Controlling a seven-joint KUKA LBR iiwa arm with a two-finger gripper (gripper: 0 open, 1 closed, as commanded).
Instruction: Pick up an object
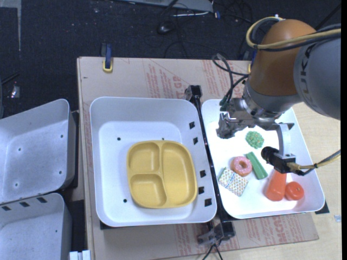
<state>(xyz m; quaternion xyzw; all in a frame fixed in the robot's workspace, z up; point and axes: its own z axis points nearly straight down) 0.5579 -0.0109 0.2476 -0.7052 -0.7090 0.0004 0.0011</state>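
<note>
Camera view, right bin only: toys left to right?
Patterned block → pink donut → green stick → orange carrot → red tomato. The bumpy green ball sits farther back, overlapping that span.

text: red print on bench board (162, 83) | mirrored, illegible | arm lettering (309, 72) partly cut, unreadable
</note>
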